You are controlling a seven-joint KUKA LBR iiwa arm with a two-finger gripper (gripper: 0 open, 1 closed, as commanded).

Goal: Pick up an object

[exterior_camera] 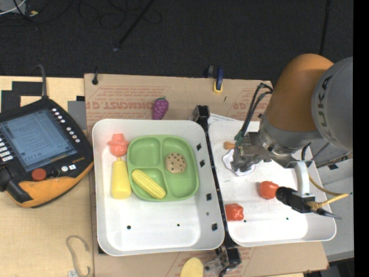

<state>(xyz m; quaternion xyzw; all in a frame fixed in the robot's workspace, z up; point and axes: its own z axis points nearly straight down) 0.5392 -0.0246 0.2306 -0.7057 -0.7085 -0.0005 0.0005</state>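
My gripper (244, 158) is low over the far left part of the right bin (323, 231), on the grey arm with its orange band (300, 91). Directly beneath it lies a small white and purple object (241, 168), partly hidden by the gripper. A small orange piece (229, 145) pokes out just left of the gripper. A red round toy (267, 189) lies in the bin to the gripper's lower right. Another red toy (234, 212) rests near the bin's front left corner.
The left bin (150, 235) holds a green divided plate (144, 152) with a cookie (175, 163) and corn (148, 183), plus a yellow bottle (120, 179) and a pink toy (117, 145). Purple grapes (160, 107) lie behind the bins. A teach pendant (37, 146) sits far left.
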